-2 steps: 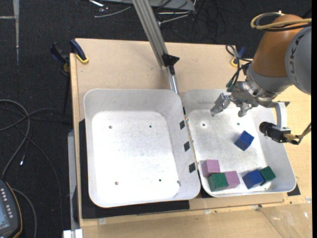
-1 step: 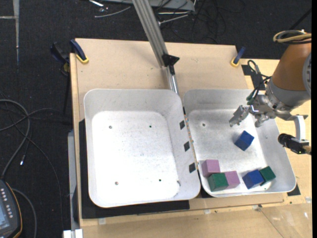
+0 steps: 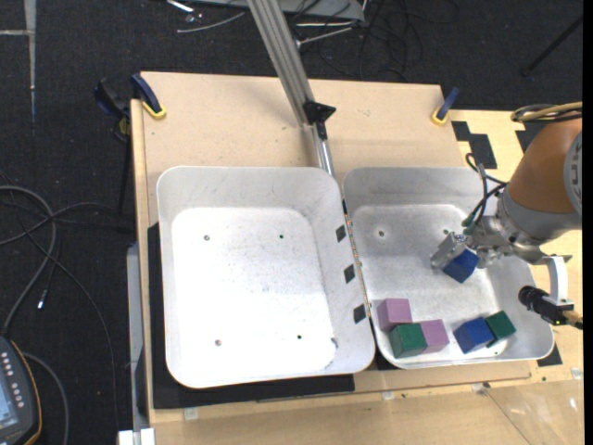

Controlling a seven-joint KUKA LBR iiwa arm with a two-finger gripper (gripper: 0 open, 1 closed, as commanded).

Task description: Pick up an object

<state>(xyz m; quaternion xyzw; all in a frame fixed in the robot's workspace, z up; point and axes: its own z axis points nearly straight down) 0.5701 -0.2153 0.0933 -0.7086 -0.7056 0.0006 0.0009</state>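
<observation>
While the gripper [image 3: 454, 251] sits low in the right bin [image 3: 408, 188], a blue block [image 3: 460, 266] appears pinched at its fingertips, tilted; the grasp step seems in hand. Next comes a straight lift, checking that the block rises with it. Four other blocks crowd the near wall: a lilac block [image 3: 396, 311], green block [image 3: 407, 339], pink block [image 3: 434, 334], and a second blue block [image 3: 473, 334] beside a dark green block [image 3: 501, 324]. Open floor lies far and left; the left bin [image 3: 185, 188] offers room.
</observation>
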